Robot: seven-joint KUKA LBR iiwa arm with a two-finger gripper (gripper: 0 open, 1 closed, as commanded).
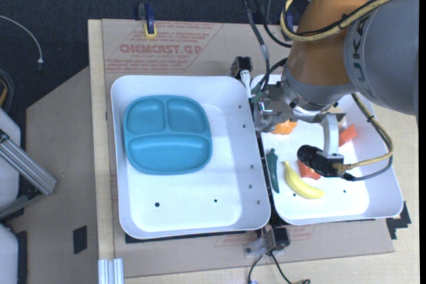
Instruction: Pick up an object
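So the arm reaches in over the right bin (pixel 346 206), and the hand (pixel 283 113) sits low at that bin's far-left corner, right above a small orange piece (pixel 285 127). Honestly I can't tell if the hand is apart or together, since the wrist covers it. In the same bin a yellow banana (pixel 303 184) lies near the front, with a green pepper (pixel 272 169) just beside it along the left wall and a red-orange chunk (pixel 347 135) off to the right. The left bin (pixel 193 209) has a blue divided plate (pixel 168 135).

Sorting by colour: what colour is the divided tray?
The tray is light blue, seen in the camera view.
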